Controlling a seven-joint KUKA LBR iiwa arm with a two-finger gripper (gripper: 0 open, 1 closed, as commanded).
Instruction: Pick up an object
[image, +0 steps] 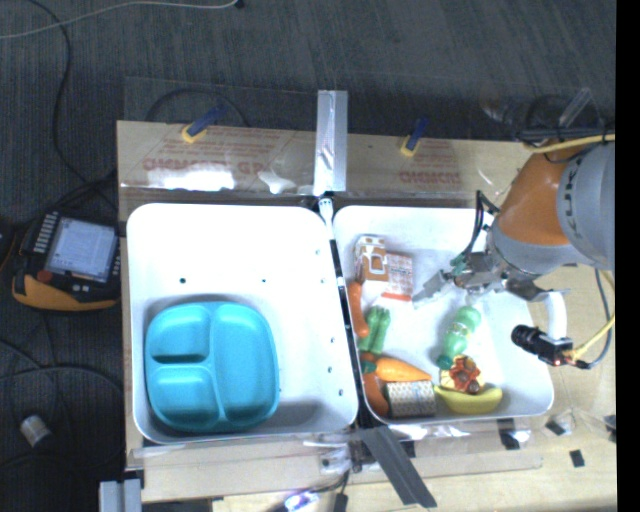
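Looks like the reach-in part of the pick, so nothing grabbed yet. Grey two-finger hand (462, 276) hanging over the upper middle of the right shallow white bin (520, 395), just above the small green plastic bottle (458, 337). Can't tell whether open or closed from this angle, too dark and small, so not guessing.

Best bet for the target: that green bottle. Sits in the right bin's middle, a bit apart from the clutter, which makes it the easy pick. Lying down, long axis running roughly up-and-down in the view with a slight lean, top end toward the hand, bottom end toward the yellow banana (470, 400) at the bin's near edge.

To do this well, probably:
- drop straight down over the bottle's middle, not the ends
- close across the short width, so squarely against that long axis
- watch for rolling, being round
- stay clear of the small red-and-orange toy (462, 373) just beside the bottle's lower end

Left bin with the turquoise divided plastic plate (212, 365): well apart, no concern.
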